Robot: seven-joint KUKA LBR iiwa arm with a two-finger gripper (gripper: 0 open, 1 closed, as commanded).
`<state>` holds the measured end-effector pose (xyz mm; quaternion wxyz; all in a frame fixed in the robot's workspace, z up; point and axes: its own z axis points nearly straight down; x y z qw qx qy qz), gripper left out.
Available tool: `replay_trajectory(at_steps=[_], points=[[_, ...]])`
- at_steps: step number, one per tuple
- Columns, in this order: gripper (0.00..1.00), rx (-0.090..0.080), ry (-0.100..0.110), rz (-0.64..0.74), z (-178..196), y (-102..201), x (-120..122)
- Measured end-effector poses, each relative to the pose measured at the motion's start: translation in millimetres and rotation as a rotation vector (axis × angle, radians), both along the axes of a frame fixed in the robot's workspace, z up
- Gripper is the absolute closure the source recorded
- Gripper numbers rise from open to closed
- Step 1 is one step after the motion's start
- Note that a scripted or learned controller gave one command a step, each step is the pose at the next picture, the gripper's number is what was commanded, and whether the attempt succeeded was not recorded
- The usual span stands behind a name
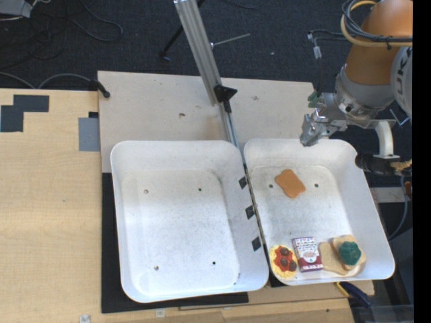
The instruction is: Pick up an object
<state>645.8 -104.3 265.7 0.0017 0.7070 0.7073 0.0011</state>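
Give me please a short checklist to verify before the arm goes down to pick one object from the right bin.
1. Gripper carries nothing: ok, nothing shows beneath it.
2. Gripper is over the right bin: ok, it hangs above the far rim.
3. Gripper is above a target: not ok, the orange-brown piece lies nearer the camera.
4. That piece has free space around: ok, it lies alone.
5. Near-edge items are separated: not ok, the pizza toy, small red box and green-topped piece crowd together.
6. Gripper open: cannot tell.

White bins, orange-brown slice, red-and-white carton, green-topped toast.
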Motion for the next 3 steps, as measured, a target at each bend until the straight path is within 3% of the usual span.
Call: replay_trajectory(at_steps=[3], points=[[1.0,0.002,0.01,0.002,-17.2,137.1,-42.7]])
